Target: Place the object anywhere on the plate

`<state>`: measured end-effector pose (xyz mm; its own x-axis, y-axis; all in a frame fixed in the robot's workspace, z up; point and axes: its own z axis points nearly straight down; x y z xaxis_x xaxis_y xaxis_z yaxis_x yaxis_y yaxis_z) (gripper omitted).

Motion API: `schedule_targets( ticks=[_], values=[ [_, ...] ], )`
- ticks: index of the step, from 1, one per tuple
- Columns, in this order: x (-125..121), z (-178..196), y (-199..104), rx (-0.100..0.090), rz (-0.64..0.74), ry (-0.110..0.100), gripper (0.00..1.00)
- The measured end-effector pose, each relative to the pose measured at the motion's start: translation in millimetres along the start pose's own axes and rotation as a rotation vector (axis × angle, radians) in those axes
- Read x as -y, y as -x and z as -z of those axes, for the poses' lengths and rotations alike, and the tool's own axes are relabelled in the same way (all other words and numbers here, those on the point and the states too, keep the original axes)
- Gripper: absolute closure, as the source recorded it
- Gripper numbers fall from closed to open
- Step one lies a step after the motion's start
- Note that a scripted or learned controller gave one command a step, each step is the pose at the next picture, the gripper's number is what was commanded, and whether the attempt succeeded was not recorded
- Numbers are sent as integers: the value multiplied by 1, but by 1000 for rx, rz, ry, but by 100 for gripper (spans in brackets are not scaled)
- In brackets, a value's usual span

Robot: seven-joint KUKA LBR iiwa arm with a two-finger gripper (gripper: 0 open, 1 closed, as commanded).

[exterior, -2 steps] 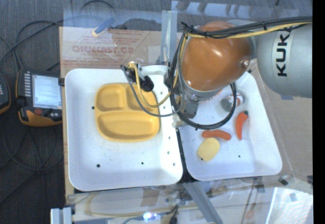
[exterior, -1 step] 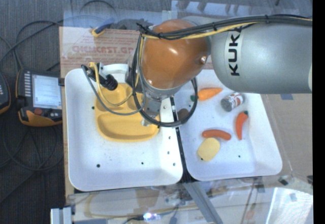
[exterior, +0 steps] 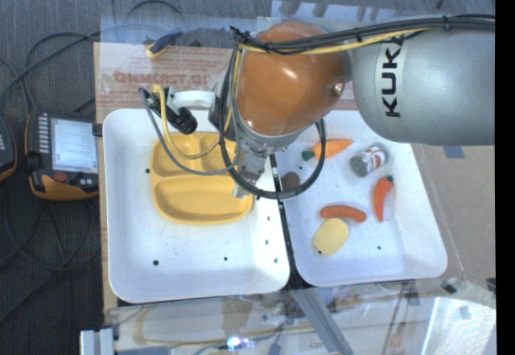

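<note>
The arm reaches in from the right, its orange band and grey wrist hanging over the seam between the two white bins. The gripper [exterior: 248,172] sits under the wrist at the right edge of the yellow plate [exterior: 193,200], and whether it is spread or pressed together cannot be told, since the wrist covers most of it. The plate lies in the left bin [exterior: 137,265], to the gripper's left and partly beneath it. To the gripper's right, in the right bin [exterior: 402,257], lie the loose objects: a carrot [exterior: 334,148] near the wrist, a small can [exterior: 368,160] beyond it, a second carrot [exterior: 381,196], a red sausage [exterior: 343,212] and a yellow lemon-like piece [exterior: 331,237]. A dark round item [exterior: 290,181] lies just right of the gripper.
</note>
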<state>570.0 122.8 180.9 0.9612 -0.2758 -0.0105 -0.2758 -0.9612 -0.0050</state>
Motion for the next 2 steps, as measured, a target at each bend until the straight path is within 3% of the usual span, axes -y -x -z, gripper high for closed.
schedule_targets(
  ticks=[1, 2],
  values=[
    [-9, 30, -14, 0, 49, 2, 100],
    [-38, -2, 11, 1, 24, 4, 100]
  ],
)
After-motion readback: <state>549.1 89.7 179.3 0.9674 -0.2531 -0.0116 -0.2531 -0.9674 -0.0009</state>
